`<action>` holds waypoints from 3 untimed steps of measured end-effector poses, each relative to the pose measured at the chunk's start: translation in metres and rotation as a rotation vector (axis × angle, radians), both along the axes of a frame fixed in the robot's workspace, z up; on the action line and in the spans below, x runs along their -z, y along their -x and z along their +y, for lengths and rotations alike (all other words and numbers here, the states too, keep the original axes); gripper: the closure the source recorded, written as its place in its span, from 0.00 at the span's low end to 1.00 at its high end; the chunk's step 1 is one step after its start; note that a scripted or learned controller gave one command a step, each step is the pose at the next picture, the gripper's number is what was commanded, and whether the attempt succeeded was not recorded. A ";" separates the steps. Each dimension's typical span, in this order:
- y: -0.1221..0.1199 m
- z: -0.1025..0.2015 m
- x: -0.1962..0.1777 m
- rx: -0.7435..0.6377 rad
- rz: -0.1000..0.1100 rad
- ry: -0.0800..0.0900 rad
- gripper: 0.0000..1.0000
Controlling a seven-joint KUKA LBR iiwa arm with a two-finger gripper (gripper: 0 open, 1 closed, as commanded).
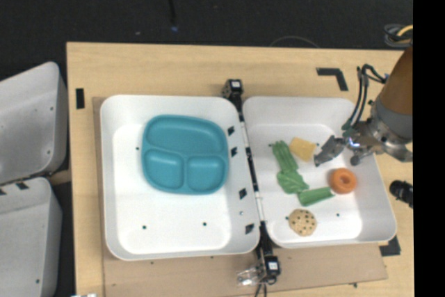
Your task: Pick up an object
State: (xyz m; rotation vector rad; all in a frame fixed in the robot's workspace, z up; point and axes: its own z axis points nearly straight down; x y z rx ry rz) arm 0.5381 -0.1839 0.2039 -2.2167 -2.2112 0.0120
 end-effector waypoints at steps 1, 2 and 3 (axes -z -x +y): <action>-0.003 0.001 -0.008 -0.004 -0.013 0.003 0.00; 0.000 0.003 0.035 -0.001 -0.010 0.003 0.00; -0.006 0.011 0.088 -0.001 -0.011 0.003 0.00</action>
